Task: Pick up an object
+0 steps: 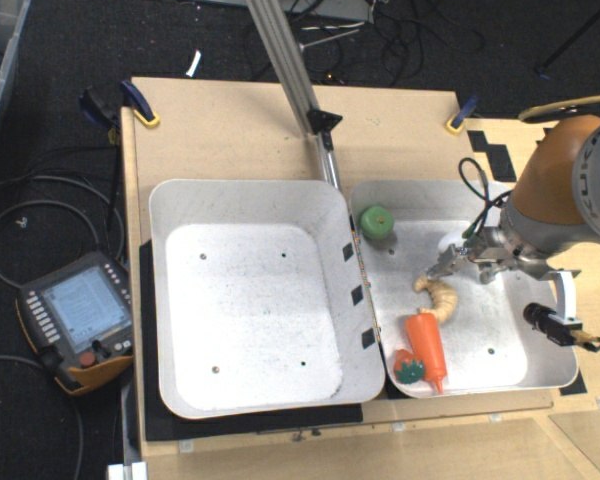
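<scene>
On the table [400,118] sit two white bins, the left bin [250,298] bare inside and the right bin [500,363] holding the arm [565,193], which reaches in from three o'clock. Its gripper [450,263] hangs just above the beige croissant [438,296] at the bin's centre; whether the fingers are spread or closed I cannot tell. An orange carrot [427,346] lies at six o'clock of the croissant, a green ball [377,222] at eleven.

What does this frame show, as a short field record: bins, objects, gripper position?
left bin: white, shallow
right bin: white, holds three objects
green object: round, far left corner of right bin
tan object: curved, mid bin
orange carrot: below tan object, green top at near end
gripper: above right bin, just beyond tan object
grasp: nothing seen between fingers
</scene>
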`<move>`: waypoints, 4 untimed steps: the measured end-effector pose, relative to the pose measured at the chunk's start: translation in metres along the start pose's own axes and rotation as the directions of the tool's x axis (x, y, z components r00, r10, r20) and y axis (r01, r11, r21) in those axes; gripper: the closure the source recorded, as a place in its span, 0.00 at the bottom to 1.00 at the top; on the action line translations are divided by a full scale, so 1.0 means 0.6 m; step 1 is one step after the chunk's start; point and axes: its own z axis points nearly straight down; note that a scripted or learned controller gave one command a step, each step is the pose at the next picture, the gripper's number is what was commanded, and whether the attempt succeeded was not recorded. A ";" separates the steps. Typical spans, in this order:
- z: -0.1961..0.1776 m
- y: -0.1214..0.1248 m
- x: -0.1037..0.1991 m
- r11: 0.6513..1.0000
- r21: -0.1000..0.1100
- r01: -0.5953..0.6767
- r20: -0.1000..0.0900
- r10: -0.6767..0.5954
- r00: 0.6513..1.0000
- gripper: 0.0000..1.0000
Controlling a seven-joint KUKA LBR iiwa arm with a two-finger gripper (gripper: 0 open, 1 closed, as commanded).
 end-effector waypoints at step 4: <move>-0.300 0.003 0.002 1.000 0.001 0.005 0.004 -0.005 1.000 1.00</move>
